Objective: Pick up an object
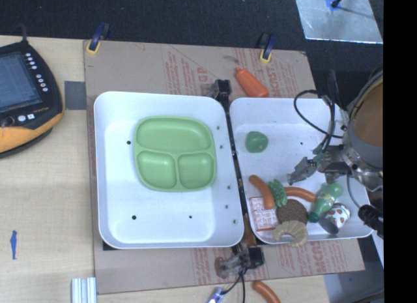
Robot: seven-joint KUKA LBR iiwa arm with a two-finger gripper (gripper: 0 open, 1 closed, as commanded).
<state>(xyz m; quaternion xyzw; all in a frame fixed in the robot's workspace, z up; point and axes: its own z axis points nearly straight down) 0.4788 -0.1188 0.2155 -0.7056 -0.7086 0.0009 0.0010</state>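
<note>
Nearest the camera, at the bench's front edge, an orange sausage-shaped toy (268, 290) lies on the cardboard sheet (163, 67) just beyond a clamp and some wiring. Behind it sit the two white bins. The left bin (111, 184) holds a pale green divided plate (174, 152), smooth moulded plastic with three compartments. The right bin (287, 116) carries the clutter: a small green ball-like piece (256, 141) alone near the back, and at the front a tight heap of a glossy orange hot-dog shape (262, 191), a knobbly green vegetable (278, 193), a dark brown round lump (292, 212), a tan curled pastry shape (290, 231), a printed red-and-white packet (263, 218) and a green bottle-like item (324, 201).

The gripper (306, 170) hangs over the right bin's middle, just behind the heap and well apart from the green ball. Its fingers appear spread, and nothing sits between them. Judged from this, no object has been picked up: every toy rests on the bin floor. The grasp itself, the closing and the lift all remain. Another orange carrot-like toy (250, 82) lies outside the bins at the back, and a teach pendant (26, 96) rests at far left.
</note>
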